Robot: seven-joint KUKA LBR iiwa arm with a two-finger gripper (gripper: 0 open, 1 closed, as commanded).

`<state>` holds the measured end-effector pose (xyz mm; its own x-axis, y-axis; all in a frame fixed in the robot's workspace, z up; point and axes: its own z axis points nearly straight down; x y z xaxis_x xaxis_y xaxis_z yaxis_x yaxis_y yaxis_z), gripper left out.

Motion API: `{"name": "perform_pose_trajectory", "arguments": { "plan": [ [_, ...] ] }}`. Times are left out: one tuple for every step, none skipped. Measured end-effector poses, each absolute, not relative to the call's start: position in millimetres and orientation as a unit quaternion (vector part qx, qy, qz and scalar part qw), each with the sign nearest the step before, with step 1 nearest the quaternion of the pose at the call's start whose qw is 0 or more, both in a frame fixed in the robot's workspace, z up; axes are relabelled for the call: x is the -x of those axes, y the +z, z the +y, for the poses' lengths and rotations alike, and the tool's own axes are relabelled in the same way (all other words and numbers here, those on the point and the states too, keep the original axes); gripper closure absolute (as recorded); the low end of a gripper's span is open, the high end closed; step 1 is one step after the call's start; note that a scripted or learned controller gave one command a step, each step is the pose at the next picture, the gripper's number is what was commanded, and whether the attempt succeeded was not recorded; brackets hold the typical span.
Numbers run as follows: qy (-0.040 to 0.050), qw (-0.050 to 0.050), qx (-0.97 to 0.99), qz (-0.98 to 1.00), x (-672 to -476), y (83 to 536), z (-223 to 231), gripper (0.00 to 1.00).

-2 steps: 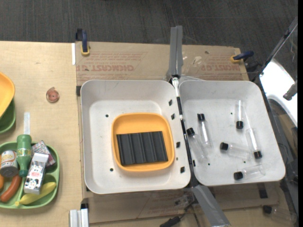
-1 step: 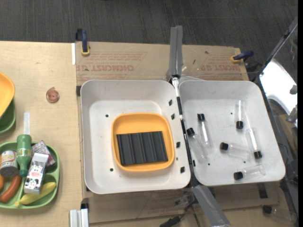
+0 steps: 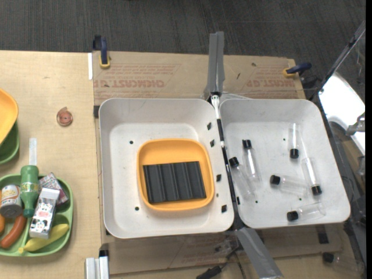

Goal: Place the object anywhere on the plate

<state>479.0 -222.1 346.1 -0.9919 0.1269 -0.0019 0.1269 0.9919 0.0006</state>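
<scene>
Nothing's being carried yet; a vial [image 3: 250,157] is being left to be grabbed and moved onto the plate [image 3: 174,148], probably.

A: What colours marked the left bin [image 3: 116,127]?
B: White walls; it held an orange plate [image 3: 174,151] bearing a dark grey ribbed insert [image 3: 174,181].
A: And the right bin [image 3: 325,156]?
B: White too, holding clear tubes [image 3: 250,158] with black caps [image 3: 246,144].
</scene>
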Motion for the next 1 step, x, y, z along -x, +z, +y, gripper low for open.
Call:
{"name": "perform_pose_trajectory", "arguments": {
  "plan": [
    [0.0002, 0.001, 0.100, 0.995, -479.4, 329.7, -221.9, 0.00]
  ]
}}
